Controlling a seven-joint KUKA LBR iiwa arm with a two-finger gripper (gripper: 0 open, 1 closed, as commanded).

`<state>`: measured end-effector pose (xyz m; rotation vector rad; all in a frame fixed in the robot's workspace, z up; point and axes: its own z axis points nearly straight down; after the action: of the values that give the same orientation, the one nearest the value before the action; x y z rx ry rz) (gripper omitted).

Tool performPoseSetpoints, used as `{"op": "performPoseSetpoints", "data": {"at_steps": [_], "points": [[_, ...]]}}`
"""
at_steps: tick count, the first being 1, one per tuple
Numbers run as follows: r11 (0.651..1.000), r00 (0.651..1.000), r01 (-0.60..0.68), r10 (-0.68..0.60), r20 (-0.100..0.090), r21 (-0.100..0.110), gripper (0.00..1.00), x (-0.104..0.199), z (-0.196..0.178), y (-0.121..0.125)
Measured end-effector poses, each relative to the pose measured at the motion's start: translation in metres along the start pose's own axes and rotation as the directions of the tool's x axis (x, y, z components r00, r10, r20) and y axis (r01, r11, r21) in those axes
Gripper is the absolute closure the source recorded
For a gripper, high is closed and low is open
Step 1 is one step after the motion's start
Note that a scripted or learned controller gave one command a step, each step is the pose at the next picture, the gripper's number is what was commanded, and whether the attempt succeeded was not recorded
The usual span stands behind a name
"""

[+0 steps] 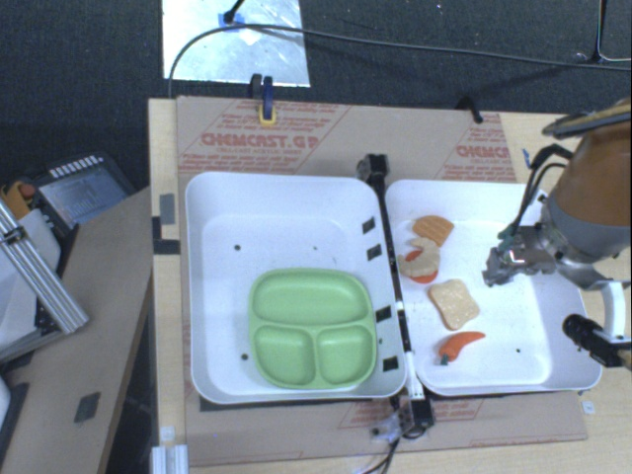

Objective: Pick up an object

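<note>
The right bin point(513, 363) holds several pieces of toy food. An orange-brown piece point(433, 229) lies at the back. In front of it is a round white and red slice point(423, 262). A tan bread slice point(454, 303) sits in the middle, and an orange carrot-like piece point(460, 344) lies nearest the front. My gripper point(502, 264) hangs over the right half of this bin, to the right of the food and above the bread slice's far side. Nothing shows between its fingers.
The left bin point(227, 225) holds a green divided plate point(311, 326) in its front half. A black divider clip strip point(387, 265) runs between the bins. The arm's grey body point(592, 215) covers the right bin's right edge. A clamp point(265, 97) sits at the back of the board.
</note>
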<state>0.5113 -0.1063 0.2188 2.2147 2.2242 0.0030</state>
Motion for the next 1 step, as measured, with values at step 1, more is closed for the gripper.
{"op": "performPoseSetpoints", "data": {"at_steps": [1], "points": [[1.000,1.000,0.005,-0.005,-0.002,0.000,1.00,0.0422,0.0072,0.0233]]}}
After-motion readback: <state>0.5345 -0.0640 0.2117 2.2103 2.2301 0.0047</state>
